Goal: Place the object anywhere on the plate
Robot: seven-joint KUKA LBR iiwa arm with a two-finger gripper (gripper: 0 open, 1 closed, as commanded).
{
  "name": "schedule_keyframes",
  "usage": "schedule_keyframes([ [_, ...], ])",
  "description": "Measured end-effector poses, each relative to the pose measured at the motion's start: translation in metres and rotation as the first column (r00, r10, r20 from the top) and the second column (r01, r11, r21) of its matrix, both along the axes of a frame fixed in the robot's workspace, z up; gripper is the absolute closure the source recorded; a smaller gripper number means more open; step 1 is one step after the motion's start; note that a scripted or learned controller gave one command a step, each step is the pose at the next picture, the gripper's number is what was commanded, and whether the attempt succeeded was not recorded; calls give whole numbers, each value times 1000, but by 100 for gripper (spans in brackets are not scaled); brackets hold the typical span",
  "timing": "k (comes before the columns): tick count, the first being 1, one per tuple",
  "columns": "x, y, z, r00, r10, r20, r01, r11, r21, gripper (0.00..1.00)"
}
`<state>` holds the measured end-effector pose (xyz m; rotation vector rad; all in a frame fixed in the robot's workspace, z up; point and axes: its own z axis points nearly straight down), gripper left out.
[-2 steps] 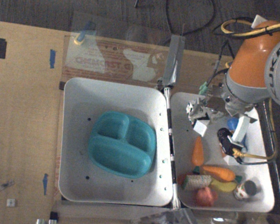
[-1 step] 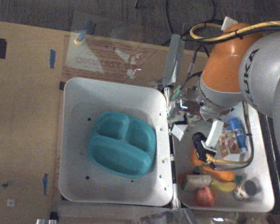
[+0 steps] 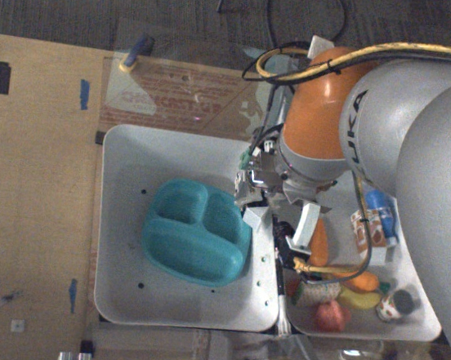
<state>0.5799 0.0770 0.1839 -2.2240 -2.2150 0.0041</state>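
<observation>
Grey arm (image 3: pixel 426 160) hangs just beside the teal plate (image 3: pixel 193 241); jaws' opening cannot be told.

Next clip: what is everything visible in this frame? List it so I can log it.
left bin: 1, white, on the bench
right bin: 1, white, beside it, partly under the arm
plate: 1, teal, divided, in the left bin
long piece: 1, orange, right bin, near the seam
round fruit: 1, red, right bin, low in view
curved piece: 1, yellow, right bin, beside the round fruit
packet: 1, blue and red, right bin
tape marks: 2, blue, bench left of the bins
arm: 1, grey with orange band, from the right
gripper: 1, above the seam between the bins
</observation>
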Motion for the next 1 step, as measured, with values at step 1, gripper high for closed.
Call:
schedule_keyframes([
  [1, 0, 0, 0, 1000, -1, 1, 1, 1000, 0, 0],
])
